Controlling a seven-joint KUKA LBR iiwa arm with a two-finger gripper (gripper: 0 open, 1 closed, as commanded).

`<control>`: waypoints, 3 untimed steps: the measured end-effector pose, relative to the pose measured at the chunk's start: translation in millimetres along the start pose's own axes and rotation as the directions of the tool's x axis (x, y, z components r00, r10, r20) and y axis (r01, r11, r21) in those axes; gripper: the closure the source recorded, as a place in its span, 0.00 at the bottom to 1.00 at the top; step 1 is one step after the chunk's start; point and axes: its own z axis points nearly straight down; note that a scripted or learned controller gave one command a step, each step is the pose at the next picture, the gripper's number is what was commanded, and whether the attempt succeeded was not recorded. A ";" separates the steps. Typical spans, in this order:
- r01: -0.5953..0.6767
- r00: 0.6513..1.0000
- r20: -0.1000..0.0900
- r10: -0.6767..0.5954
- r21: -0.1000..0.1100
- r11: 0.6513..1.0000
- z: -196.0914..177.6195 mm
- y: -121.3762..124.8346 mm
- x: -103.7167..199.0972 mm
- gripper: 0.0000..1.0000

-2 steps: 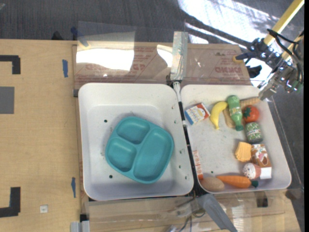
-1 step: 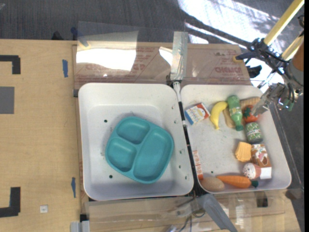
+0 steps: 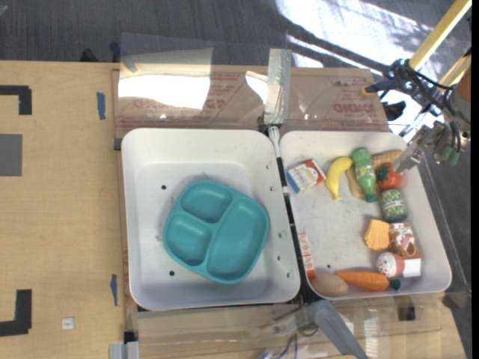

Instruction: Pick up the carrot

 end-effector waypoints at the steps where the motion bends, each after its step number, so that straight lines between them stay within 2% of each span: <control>1: 0.090 0.996 0.001 -0.090 0.000 0.996 -92.2 -49.2 61.4 1.00; 2: 0.110 0.994 -0.023 -0.110 0.002 0.994 23.8 -35.1 50.1 1.00; 3: 0.102 0.995 -0.006 -0.102 -0.001 0.995 7.8 -8.8 12.7 1.00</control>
